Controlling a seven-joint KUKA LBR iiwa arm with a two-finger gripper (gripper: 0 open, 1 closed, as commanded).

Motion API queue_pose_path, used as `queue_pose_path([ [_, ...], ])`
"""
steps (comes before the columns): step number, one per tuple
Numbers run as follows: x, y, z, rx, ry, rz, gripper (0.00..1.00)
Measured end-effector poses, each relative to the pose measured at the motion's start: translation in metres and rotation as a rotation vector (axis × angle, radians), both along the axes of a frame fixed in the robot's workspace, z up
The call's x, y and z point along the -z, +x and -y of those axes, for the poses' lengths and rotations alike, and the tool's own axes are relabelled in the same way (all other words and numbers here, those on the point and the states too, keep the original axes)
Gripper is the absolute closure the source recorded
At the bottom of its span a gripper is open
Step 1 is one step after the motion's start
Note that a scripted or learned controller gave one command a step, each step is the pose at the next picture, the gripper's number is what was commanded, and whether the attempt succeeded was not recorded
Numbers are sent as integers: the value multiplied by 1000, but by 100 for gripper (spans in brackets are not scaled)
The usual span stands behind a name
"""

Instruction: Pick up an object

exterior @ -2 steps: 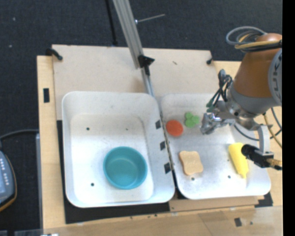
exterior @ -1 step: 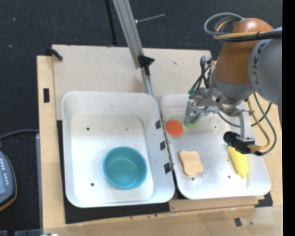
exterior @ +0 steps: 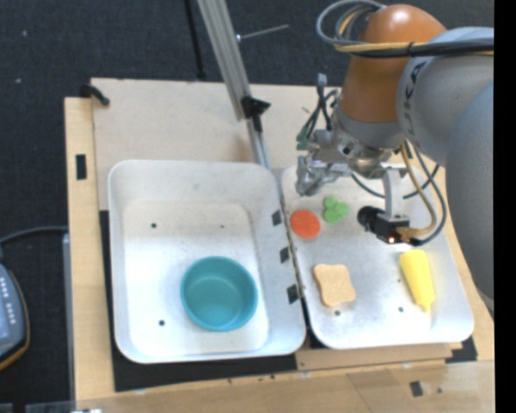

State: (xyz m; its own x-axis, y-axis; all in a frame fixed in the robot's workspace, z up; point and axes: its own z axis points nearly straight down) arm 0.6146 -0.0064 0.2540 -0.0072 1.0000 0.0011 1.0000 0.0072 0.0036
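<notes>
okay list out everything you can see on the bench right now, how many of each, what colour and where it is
Bins: two, white, side by side on the bench.
Bowl: one, teal, in the left bin toward its near right corner.
Round orange piece: one, orange, in the right bin near its far left side.
Green piece: one, green, in the right bin just right of the orange piece.
Toast slice: one, tan, in the right bin near its front.
Corn cob: one, yellow, at the right bin's right side.
Metal post: one, silver, slanting up from behind the bins.
Arm: one, grey with orange band.
Hand: one, metallic, over the right bin's far left corner, above the orange piece.
</notes>
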Motion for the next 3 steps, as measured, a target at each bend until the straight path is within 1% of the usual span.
queue_pose_path([
  [1, 1, 32, -53, 1, -1, 0, 100],
  [2, 16, 50, -92, 3, -1, -2, 100],
  [3, 14, 50, -90, 2, -4, -3, 0],
])
